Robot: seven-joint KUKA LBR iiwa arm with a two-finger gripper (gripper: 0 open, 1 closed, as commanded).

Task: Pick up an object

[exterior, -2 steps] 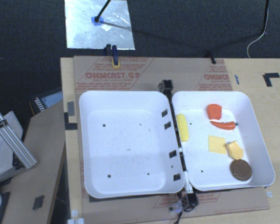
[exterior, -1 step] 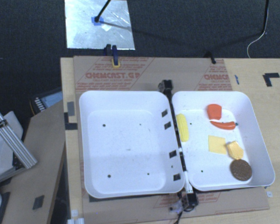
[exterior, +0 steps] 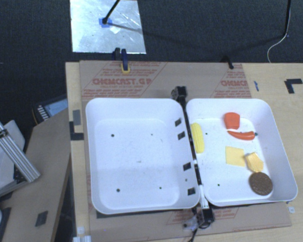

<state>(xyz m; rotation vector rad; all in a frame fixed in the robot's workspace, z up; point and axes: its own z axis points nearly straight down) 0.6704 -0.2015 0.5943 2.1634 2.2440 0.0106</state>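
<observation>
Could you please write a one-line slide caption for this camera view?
Right bin holds corn, an orange block, chili, cheese slice and cookie.

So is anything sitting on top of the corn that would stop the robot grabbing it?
Nothing visible does. The corn lies bare by the right bin's left wall, apart from the orange piece and red chili.

From my station I cannot tell the pose of the arm at this moment, nor how its wrist is turned, nor the state of the gripper. I report nothing more about them.
</observation>
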